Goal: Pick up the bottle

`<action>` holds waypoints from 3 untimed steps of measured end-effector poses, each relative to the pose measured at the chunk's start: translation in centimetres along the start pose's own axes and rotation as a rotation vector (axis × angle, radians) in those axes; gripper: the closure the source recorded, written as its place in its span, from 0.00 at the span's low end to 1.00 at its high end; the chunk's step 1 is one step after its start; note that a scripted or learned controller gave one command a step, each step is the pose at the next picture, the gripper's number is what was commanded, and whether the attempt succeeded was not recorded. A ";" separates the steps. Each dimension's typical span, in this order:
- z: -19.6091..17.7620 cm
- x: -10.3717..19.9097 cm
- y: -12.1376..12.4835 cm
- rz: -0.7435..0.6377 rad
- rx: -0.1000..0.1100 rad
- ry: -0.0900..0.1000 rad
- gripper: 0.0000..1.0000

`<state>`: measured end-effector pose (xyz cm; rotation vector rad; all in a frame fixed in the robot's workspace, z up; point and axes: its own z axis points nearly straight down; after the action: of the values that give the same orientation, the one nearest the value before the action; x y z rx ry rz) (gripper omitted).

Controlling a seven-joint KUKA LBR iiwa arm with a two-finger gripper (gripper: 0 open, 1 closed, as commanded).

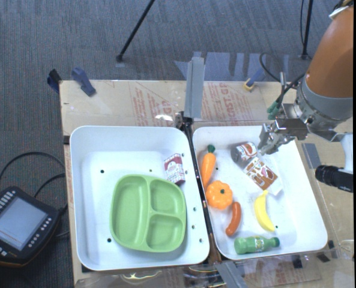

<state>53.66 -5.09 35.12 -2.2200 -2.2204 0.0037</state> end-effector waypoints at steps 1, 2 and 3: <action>-7.0 7.3 -4.6 0.088 0.001 -0.001 1.00; -8.5 14.0 -4.2 0.210 0.001 -0.002 1.00; -7.8 23.5 -5.7 0.294 0.002 -0.003 1.00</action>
<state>47.94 18.36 42.89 -2.5215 -1.8719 0.0095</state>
